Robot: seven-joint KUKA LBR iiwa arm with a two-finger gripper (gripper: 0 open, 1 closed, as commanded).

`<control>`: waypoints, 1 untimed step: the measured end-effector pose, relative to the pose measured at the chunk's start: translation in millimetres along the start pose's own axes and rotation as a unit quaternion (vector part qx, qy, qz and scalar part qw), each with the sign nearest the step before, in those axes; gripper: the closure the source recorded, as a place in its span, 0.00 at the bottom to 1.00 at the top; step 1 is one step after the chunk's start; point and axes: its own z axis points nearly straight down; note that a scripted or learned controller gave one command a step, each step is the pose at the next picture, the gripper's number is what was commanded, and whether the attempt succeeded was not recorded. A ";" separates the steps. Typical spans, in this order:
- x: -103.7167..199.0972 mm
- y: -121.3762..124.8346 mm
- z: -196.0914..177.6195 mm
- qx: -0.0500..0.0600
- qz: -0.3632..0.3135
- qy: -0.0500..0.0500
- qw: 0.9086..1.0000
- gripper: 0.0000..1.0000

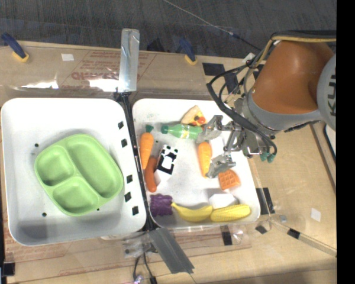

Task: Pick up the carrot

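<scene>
**Carrot between open fingers, not yet gripped**

The bench (296, 182) carries two shallow white bins side by side. The left bin (18, 158) holds a green divided plate (77, 173). The right bin (183, 188) is crowded with toy food. The arm (287, 78), grey with its orange band, reaches in from the right and hangs over that bin's right half.

The gripper (212, 147) is spread wide: one finger sits near the green bottle (181, 131), the other lower, near an orange block (228, 180). The carrot (205, 157) lies on the bin floor, just left of the line between the two fingers, its length running up and down the view. It does not look clamped; I judge it still free.

A second orange piece (145, 148) lies along the bin's left wall, above a reddish one (151, 179). It could also be a carrot, but the one by the gripper is the nearer target.

Smaller things: a banana (191, 212), a corn cob (231, 213), purple grapes (161, 204), a black-and-white cube (167, 160), a pizza slice (193, 116).

The carrot looks like moulded plastic: light, stiff, smooth and likely slippery, tapering toward one end. The thick middle seems the best place to take it, fingers closing across its width; a grip near the taper would probably squeeze it out.
</scene>
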 end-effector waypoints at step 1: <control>-54.9 -36.9 174.8 -0.001 -0.010 -0.001 1.000 0.00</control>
